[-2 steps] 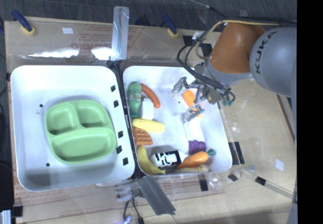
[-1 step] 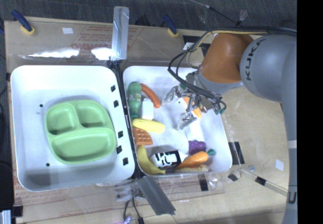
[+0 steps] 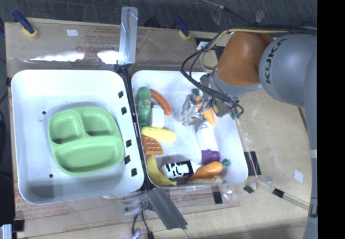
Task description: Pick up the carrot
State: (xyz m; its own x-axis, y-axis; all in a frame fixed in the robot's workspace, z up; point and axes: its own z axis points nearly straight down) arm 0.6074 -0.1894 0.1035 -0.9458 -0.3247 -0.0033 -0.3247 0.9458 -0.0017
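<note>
Over the right bin (image 3: 237,135) — arm bent, pincer (image 3: 197,111) down.

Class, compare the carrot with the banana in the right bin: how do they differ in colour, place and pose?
The carrot is orange with a green top; the banana is yellow. The carrot lies toward the bin's near right corner, the banana toward its near left corner. The carrot looks straight and tapered; the banana curves. Both lie flat along the near wall of the right bin, on either side of a black-and-white item.

2 bins (image 3: 24,125) — 1 tray (image 3: 84,141) — 1 carrot (image 3: 209,169)
</note>
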